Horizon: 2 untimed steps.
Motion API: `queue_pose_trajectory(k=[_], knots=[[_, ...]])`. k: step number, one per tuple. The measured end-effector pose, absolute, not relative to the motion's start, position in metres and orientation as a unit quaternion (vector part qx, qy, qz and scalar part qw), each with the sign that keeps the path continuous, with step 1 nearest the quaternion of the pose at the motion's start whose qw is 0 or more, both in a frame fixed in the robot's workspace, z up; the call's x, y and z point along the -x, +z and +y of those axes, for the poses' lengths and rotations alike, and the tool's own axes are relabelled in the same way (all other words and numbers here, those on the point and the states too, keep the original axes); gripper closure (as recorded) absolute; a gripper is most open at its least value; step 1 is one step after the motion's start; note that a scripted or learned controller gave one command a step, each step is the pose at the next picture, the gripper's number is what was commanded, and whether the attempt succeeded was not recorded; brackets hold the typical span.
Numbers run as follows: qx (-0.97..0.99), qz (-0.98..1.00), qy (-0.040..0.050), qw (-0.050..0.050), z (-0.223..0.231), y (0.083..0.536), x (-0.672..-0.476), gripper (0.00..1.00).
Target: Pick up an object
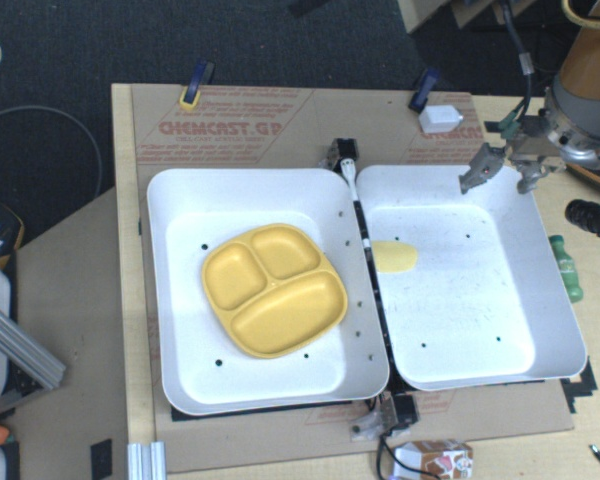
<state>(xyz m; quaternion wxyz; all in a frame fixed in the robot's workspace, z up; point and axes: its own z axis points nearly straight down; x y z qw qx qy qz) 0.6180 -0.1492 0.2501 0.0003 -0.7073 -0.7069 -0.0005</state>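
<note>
A small pale yellow object (394,257) lies in the right bin (500,298), close to its left wall. A yellow three-compartment plate (273,289) fills the middle of the left bin (180,218). My gripper (504,171) hangs over the far right corner of the right bin, well away from the yellow object. Its two fingers stand apart, open, and nothing is between them.
A green marker (566,266) lies on the bench just outside the right bin's right wall. A white block with a blue clip (438,117) sits behind the right bin. Another blue and yellow clip (193,86) is at the far left of the cardboard.
</note>
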Motion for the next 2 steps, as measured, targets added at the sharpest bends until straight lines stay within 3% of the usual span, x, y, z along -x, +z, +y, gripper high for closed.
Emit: queue_pose_trajectory(k=[1, 2], knots=[[0.707, -0.707, -0.0005, -0.001, -0.150, 0.257, -0.620, 1.00], [0.704, -0.710, -0.0037, -0.003, -0.082, 0.326, -0.590, 1.00]])
